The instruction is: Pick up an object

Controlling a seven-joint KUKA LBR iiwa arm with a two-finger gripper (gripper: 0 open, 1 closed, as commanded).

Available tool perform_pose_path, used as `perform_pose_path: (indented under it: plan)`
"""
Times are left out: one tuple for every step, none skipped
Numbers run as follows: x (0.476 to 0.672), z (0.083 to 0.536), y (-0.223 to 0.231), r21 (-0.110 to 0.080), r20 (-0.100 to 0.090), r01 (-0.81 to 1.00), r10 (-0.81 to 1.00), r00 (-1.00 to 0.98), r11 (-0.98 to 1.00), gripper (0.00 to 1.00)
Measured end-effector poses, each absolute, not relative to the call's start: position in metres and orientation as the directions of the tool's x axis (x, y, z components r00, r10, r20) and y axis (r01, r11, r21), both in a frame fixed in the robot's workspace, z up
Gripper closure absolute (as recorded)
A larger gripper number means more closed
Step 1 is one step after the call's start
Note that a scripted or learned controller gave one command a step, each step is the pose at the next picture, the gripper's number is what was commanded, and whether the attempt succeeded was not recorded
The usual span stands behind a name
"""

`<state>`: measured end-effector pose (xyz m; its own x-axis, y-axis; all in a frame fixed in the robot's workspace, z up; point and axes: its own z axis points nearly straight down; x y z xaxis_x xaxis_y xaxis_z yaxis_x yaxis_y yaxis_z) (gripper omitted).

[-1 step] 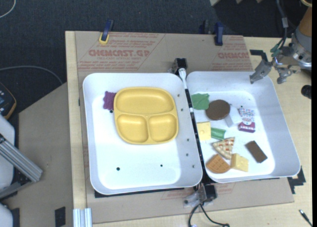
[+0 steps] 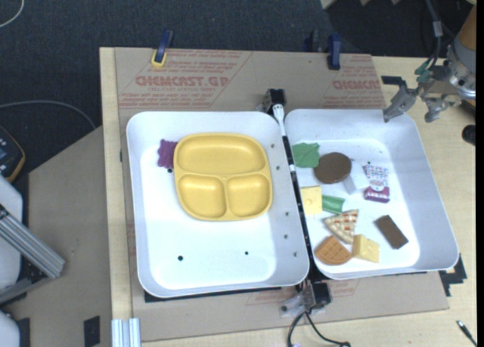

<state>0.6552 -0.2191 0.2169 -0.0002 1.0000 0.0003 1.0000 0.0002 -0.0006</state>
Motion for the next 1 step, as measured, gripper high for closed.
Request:
perform_pose_path:
  plan:
    - [0.6514,0.1573,-0.2108,-0.007,0.002,1.0,1.0,-0.001,0.001,0.0]
